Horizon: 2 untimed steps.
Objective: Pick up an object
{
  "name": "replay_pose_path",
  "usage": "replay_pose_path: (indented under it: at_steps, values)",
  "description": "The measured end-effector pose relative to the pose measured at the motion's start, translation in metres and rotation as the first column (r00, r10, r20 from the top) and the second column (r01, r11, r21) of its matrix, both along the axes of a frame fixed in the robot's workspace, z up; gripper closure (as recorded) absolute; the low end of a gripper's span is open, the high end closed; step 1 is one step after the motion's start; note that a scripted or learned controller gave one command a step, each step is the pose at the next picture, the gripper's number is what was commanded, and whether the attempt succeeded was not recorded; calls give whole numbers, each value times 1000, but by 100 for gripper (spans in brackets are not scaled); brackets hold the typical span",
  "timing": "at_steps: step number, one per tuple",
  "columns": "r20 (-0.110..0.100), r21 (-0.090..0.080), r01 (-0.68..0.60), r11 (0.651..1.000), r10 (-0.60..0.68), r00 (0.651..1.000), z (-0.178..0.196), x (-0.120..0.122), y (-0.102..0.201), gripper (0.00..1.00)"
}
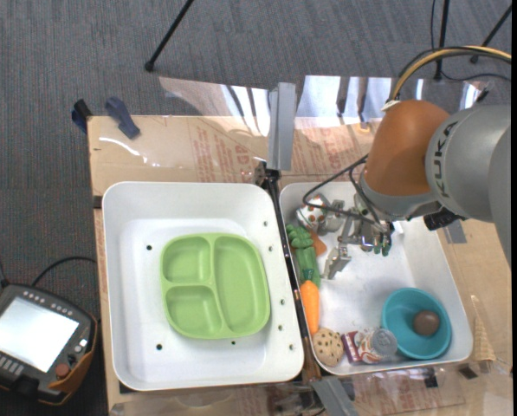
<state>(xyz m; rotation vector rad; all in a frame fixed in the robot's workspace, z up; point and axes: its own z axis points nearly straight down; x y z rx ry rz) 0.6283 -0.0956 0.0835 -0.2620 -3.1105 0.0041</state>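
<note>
My gripper (336, 254) hangs low over the left part of the right bin (440, 258), under the grey wrist and orange band. Just left of it, along the bin's left wall, lie a green vegetable (301, 237) and, nearer the front, an orange carrot (310, 306). A small orange piece (319, 246) sits between the green vegetable and the gripper. Nothing is visibly held.
In the right bin's front stand a teal bowl (405, 341) holding a brown ball (426, 321), a cookie (328, 345), a red-and-white packet (357, 347) and a clear lid (384, 343). The left bin (128, 232) holds a green divided plate (215, 284). A tablet (33, 336) lies on the floor.
</note>
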Motion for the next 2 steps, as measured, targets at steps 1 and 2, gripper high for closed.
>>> replay_pose_path:
  at_steps: [1, 2]
  values:
    - [17, 1, 0, 1000, 0, 1000, 2, -49, -49, 0]
    - [19, 3, 74, 997, -74, 997, 2, 8, 7, 0]
